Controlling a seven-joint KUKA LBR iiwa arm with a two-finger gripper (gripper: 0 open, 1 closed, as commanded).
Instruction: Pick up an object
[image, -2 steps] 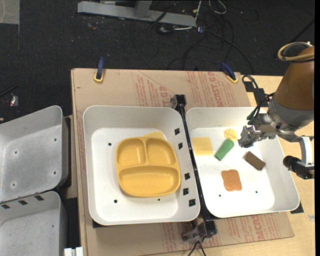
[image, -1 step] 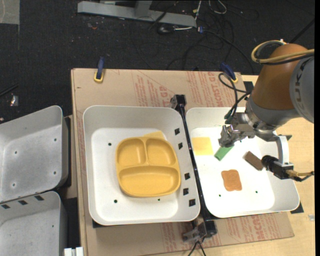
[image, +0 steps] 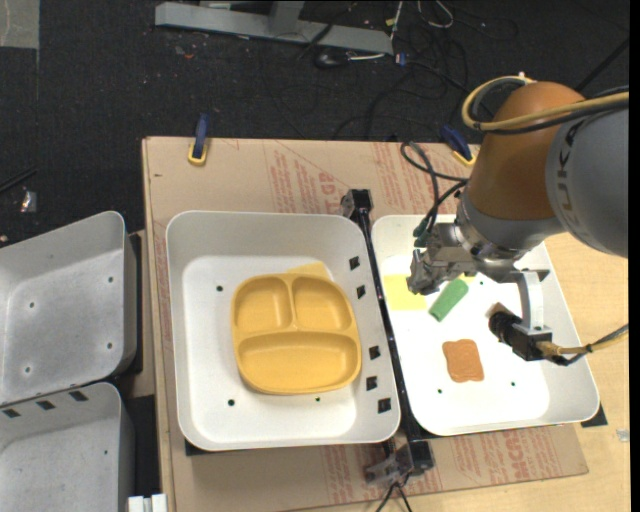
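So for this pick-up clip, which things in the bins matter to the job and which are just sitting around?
Part of the job:
- gripper, over the right bin
- green block
- yellow piece
- brown toast-shaped piece

Just lying about:
- yellow divided tray in the left bin
- blue clamp on the board edge

Smooth white plastic with a dull sheen for the right bin (image: 570, 400) under the gripper (image: 432, 272), and for the left bin (image: 190, 300) beyond it. Glossy yellow plastic on the divided tray (image: 296, 335) there. Matt green plastic on the block (image: 449, 298) just beside the gripper. Rough, bread-like brown on the slice (image: 463, 360) nearby. Shiny orange band (image: 520, 150) above; matt grey casing (image: 600, 170). Printed brown cardboard (image: 260, 170) beneath both bins.
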